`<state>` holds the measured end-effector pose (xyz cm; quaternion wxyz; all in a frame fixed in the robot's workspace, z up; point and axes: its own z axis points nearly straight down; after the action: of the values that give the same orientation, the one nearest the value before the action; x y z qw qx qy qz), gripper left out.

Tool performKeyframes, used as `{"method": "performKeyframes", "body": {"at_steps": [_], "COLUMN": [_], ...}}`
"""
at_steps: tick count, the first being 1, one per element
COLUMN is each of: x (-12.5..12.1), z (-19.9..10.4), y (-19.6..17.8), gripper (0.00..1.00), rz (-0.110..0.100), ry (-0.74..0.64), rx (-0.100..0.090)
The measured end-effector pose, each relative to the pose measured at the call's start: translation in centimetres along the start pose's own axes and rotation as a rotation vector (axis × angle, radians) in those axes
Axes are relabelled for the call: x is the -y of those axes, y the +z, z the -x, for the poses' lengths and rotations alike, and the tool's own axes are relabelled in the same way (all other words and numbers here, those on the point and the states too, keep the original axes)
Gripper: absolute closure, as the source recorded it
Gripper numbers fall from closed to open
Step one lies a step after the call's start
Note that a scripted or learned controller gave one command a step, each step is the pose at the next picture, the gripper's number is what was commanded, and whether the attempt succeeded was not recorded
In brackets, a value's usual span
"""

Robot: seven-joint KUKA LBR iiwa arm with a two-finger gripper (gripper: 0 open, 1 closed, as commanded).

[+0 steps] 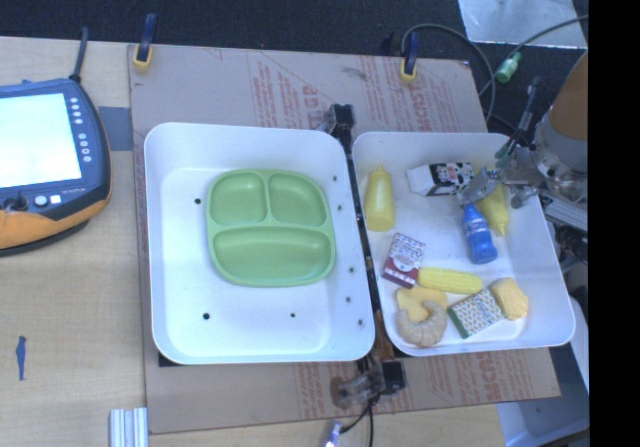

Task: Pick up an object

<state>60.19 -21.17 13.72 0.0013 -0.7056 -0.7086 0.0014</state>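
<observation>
While the arm reaches in from the right, its gripper (497, 178) hangs over the upper right part of the right bin (560, 335), and I cannot tell if it is released or clenched, because the metal parts there are small and blurred. No object is seen clearly between them.

Two white bins stand side by side. One green divided plate (270, 227) with three compartments lies in the left bin (170, 335).

All the loose objects are in the right bin. I count one yellow bottle (379, 198) near its left wall, one black and white carton (441, 176) at the top, one blue bottle (478, 233) just below the gripper, and one yellow piece (495, 211) just beside the blue bottle, partly hidden by the gripper. Lower there is one small red and white packet (405, 257), one corn cob (450, 281), one tan shrimp-like toy (423, 320), one green checkered box (475, 313) and one more yellow piece (511, 298) at the lower right. These lower things lie close together, some touching.

Around the bins there is one tablet controller (45, 160) with an orange edge at the left, two clamps (143, 45) with blue handles on the cardboard sheet (250, 85), and cables (450, 35) at the upper right.
</observation>
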Motion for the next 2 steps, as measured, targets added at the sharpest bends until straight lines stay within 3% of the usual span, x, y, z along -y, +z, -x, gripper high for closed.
{"method": "performKeyframes", "body": {"at_steps": [1, 2], "x": [4.0, 4.0], "z": [-0.3, -0.2], "y": [4.6, 3.5], "gripper": [0.00, 1.00], "rz": [-0.001, -0.001], "ry": [-0.001, -0.002], "rx": [0.000, 0.000]}}
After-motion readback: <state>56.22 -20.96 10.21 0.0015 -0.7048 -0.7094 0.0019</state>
